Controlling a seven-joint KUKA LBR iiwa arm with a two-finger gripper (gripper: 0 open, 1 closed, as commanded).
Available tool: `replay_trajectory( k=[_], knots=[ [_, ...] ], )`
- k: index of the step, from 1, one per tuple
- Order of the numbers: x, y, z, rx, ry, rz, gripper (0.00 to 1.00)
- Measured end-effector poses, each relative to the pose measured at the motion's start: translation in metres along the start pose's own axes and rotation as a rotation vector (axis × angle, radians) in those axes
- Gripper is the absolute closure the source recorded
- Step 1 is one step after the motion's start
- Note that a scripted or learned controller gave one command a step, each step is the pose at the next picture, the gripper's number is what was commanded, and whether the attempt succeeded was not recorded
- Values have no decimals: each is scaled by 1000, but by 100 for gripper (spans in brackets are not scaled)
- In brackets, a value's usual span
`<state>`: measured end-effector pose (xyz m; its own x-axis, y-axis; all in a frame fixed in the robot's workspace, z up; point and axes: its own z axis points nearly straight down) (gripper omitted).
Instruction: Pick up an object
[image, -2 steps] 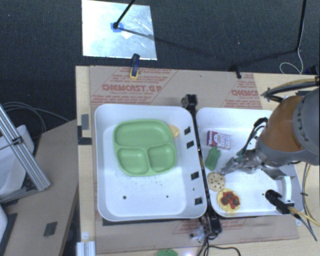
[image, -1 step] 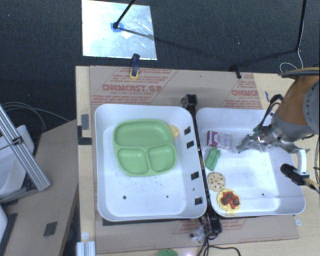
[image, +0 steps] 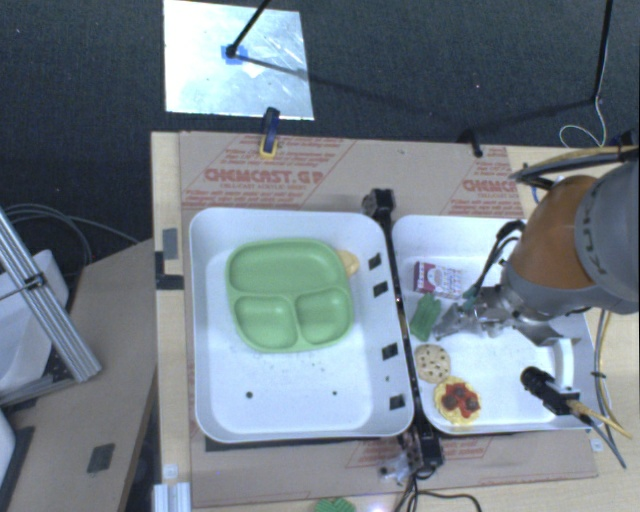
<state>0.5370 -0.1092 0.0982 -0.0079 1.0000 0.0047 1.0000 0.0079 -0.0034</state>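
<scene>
The flat brown cardboard sheet lying on the counter under the two white bins carries red printed lettering. Along its far edge, left of centre, the word "CHEMCAST" can be read, followed by letters that look like "GP", set between slanted red stripes. The same red print repeats toward the far right corner, where it is partly hidden and reads only as "CHEMC". The small red and white carton lying in the right bin has markings on its face, but they are too small and blurred to read.
</scene>
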Motion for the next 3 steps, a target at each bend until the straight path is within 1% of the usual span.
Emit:
replay_trajectory(
  k=[1,2,3],
  knots=[
    [-12,-9,14,-3,-5,7,0],
    [-27,-7,13,-5,-5,8,0],
    [-81,48,1,-12,-10,5,0]
  ],
)
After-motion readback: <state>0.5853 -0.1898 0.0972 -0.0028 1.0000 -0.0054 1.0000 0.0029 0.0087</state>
